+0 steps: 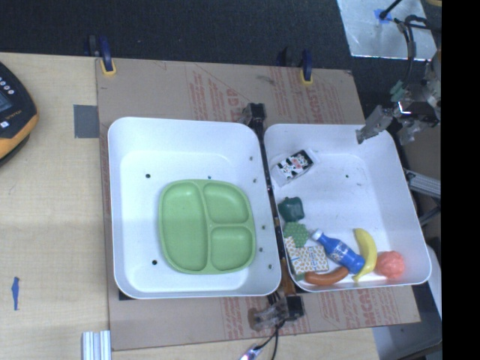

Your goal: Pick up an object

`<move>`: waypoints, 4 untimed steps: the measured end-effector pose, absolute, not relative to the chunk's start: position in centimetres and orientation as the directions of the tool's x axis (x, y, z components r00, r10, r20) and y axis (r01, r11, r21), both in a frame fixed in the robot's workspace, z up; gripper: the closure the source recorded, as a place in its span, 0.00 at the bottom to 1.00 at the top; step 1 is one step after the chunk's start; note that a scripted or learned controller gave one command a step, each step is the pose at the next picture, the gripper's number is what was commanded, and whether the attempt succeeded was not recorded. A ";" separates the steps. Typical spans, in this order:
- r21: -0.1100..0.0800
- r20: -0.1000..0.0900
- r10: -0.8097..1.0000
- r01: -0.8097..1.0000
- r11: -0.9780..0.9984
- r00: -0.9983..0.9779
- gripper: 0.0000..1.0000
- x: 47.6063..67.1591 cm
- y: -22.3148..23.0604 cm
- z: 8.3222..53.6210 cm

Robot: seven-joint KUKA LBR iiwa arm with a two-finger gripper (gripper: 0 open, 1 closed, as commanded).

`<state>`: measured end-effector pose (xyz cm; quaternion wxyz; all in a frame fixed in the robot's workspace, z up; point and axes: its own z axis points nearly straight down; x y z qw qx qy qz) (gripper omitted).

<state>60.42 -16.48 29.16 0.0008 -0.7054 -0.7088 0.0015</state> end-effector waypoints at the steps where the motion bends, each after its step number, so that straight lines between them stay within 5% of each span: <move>1: -0.006 0.000 1.000 1.000 0.004 -0.004 0.00 54.1 -12.7 19.4; 2: -0.005 0.000 1.000 1.000 0.003 -0.003 0.00 47.5 -17.8 9.1; 3: -0.005 0.000 1.000 1.000 0.008 -0.008 1.00 47.5 -17.9 10.1; 4: -0.003 0.001 1.000 1.000 0.005 -0.005 1.00 47.6 -12.4 20.3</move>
